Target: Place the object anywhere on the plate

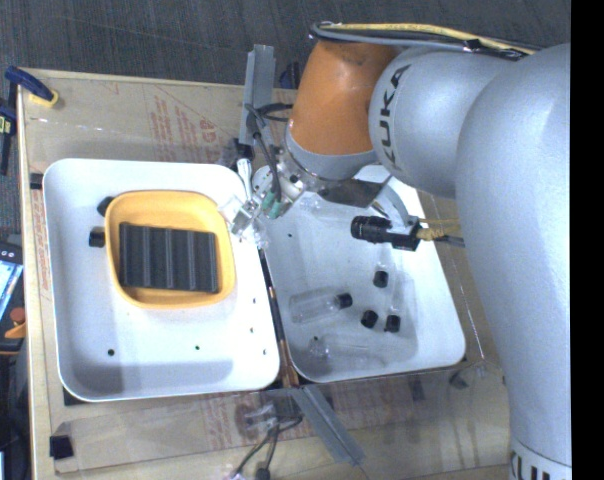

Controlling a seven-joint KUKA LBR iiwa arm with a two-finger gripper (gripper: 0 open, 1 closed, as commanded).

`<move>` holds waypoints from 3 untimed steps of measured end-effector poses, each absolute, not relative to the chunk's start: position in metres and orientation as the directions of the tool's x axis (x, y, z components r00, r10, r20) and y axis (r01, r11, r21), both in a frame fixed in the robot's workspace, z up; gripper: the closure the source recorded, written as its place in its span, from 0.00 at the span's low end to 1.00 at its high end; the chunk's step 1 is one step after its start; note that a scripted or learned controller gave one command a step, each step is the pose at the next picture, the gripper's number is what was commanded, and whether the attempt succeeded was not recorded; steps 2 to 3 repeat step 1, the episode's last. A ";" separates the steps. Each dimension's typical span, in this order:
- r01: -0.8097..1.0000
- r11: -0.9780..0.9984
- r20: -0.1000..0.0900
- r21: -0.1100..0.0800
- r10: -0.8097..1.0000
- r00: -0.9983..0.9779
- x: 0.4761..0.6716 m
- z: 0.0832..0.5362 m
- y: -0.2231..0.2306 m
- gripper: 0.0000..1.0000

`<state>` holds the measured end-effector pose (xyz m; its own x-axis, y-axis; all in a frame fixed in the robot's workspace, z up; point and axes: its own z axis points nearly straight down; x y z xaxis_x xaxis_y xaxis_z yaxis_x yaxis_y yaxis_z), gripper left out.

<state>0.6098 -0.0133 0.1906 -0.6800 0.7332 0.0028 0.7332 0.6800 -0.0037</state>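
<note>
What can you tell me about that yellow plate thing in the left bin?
The plate is a rounded-square yellow dish, plastic by its look, with a raised rim. A dark, ribbed grey insert fills its middle. It lies flat in the upper half of the left white bin, resting on the bin's floor. The end effector is at its right corner; whether they touch cannot be told.

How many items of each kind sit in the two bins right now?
Yellow plate with a dark slotted insert, left bin: 1
Clear vials, right bin: 1 clearly visible; a fainter one may lie below it
Small black caps: 3 loose
Total: 5 sure
</note>
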 end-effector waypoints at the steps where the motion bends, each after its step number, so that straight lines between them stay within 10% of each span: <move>1: 0.734 0.679 0.002 -0.004 0.734 -0.679 0.610 0.191 -0.014 0.00; 3: 0.734 0.679 0.002 -0.004 0.734 -0.679 0.610 0.191 -0.014 0.00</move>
